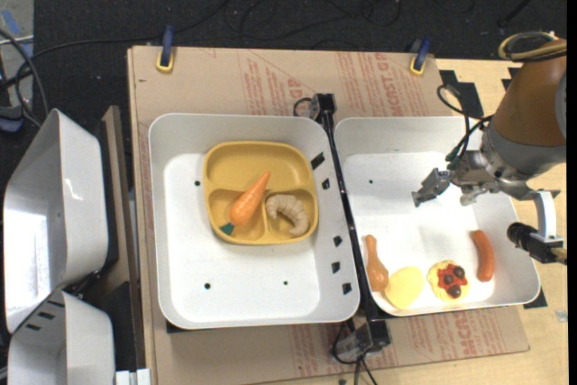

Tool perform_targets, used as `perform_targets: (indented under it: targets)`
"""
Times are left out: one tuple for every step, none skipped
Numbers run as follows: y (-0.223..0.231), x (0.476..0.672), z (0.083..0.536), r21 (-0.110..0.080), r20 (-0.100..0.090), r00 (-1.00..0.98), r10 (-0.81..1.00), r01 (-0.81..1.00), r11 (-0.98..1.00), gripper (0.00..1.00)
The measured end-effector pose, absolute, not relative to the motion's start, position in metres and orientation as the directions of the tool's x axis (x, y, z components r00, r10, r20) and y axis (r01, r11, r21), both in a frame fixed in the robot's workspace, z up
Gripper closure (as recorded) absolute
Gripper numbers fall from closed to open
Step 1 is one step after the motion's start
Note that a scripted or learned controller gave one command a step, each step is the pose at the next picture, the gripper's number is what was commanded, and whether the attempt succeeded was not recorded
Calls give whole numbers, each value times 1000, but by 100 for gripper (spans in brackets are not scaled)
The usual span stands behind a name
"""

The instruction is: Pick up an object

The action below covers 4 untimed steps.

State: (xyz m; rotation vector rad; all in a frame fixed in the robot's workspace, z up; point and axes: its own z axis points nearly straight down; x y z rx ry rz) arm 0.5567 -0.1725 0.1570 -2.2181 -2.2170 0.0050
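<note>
Nearest the camera, below my hand (pixel 433 188), lie a pizza (pixel 448 279), sausage (pixel 485 254) and drumstick (pixel 374 262). Whether my hand is released or clenched, I cannot tell. Risk: descending off-centre, pushing the sausage against the bin (pixel 397 162) wall.

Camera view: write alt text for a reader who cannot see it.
A grey-and-orange robot arm's gripper hovers over the right white bin, above a drumstick, lemon slice, small tart and sausage. The left bin holds a yellow divided plate with a carrot and shrimp.
</note>
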Motion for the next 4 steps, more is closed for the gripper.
perform_targets:
  targets:
    - [-173,554,113,-5,1,1,1000,1000,-1,0]
    - [-173,555,126,1,0,1,1000,1000,-1,100]
    - [-175,558,190,7,-2,-2,1000,1000,2,100]
    - [-183,552,244,6,-3,0,1000,1000,0,100]
